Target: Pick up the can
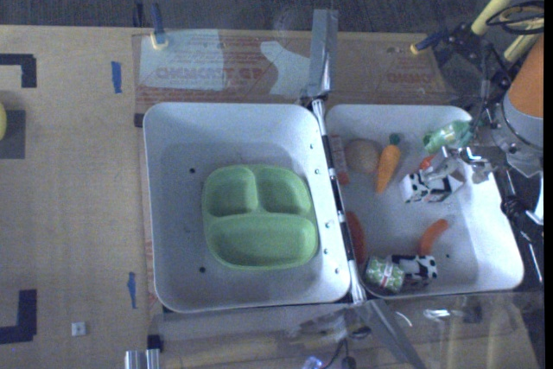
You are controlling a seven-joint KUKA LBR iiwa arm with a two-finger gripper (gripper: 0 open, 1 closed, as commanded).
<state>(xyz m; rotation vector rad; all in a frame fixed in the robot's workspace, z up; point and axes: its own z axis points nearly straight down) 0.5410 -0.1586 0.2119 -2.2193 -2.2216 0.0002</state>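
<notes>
The can lies on its side at the near edge of the right bin, beside a cow-patterned toy. The gripper hovers near that bin's far right corner; its opening cannot be told.

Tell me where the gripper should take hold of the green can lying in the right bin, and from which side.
Grip the can across the middle of its round body, coming straight down from above. It seems to lie on its side by the bin's near wall, with a cow-patterned toy against one end, so an end-on or side approach looks blocked.
</notes>
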